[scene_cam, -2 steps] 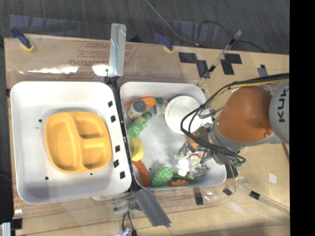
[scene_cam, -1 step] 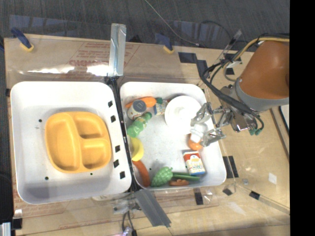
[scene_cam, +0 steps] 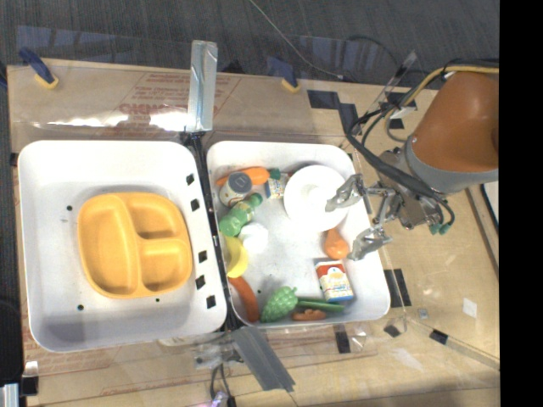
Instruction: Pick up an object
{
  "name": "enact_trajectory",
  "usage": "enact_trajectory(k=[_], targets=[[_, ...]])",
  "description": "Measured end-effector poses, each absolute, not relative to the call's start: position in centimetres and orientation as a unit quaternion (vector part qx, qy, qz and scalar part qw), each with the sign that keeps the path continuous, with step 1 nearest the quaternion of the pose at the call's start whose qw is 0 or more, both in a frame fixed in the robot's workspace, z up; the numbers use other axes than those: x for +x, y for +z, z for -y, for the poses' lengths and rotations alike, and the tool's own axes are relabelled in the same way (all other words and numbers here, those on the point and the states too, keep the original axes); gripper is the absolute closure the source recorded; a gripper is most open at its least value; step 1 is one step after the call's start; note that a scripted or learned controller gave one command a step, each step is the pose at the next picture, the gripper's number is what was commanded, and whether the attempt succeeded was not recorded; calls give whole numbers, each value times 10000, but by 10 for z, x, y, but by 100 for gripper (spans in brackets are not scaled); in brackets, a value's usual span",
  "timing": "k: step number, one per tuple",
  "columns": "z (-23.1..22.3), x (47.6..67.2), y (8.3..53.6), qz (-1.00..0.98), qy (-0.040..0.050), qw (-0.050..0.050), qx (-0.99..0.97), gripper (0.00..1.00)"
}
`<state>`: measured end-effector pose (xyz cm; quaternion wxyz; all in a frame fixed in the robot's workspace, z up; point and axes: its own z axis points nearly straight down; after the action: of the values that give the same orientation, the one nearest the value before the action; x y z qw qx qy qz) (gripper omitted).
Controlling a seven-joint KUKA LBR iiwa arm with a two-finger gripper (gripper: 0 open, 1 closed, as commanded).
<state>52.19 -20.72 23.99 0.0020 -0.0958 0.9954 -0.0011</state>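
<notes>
My gripper (scene_cam: 355, 218) hangs over the right edge of the right bin (scene_cam: 366, 280), its two fingers spread open with nothing between them. One finger (scene_cam: 342, 195) lies over the rim of a white plate (scene_cam: 312, 195). The other finger (scene_cam: 367, 242) sits beside a small orange object (scene_cam: 337, 244). Below them stands a small can with a red and white label (scene_cam: 334, 281). Along the bin's left side lie an orange and green bottle (scene_cam: 246, 181), a green toy (scene_cam: 236, 220), a yellow banana (scene_cam: 235, 257), a carrot (scene_cam: 244, 295) and a green vegetable (scene_cam: 280, 304).
The left bin (scene_cam: 38, 227) holds a yellow divided tray (scene_cam: 134, 244). A metal strip (scene_cam: 202, 87) stands upright behind the gap between the bins. Cables (scene_cam: 382, 113) run from the arm's orange band (scene_cam: 462, 125) at the right.
</notes>
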Motion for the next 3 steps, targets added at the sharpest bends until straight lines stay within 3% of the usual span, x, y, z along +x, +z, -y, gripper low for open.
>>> enact_trajectory(k=[1, 2, 3], targets=[[209, 503, 93, -9838, -6, 18, -1792, 0], [210, 503, 92, -9921, 3, 14, -1256, 0], [203, 491, 95, -9969, -22, 67, -780, 0]])
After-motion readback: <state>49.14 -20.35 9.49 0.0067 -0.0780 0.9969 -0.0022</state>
